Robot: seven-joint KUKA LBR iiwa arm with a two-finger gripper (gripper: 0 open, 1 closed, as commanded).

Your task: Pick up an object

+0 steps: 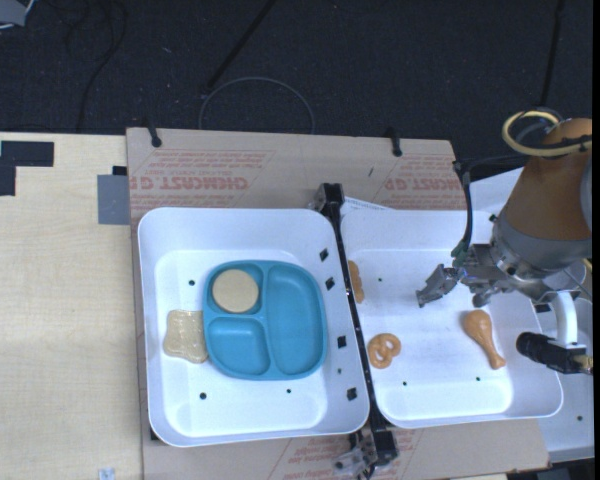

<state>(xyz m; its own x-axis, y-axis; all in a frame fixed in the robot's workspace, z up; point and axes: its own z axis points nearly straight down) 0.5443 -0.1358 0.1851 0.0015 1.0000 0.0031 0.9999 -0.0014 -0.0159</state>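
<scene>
Two white bins on cardboard (280, 173) printed "CHEMCAST GP", mirrored. Right bin (430, 408): drumstick (483, 336) below-right of gripper (435, 288), pretzel (384, 350) below-left. Gripper jaws spread, grasping nothing. Left bin (180, 230): blue divided plate (280, 328).

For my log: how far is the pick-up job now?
Nothing looks picked yet. The gripper is over the right bin, near the drumstick and pretzel, which both lie on the bin floor. Grasping and lifting one remain.
</scene>
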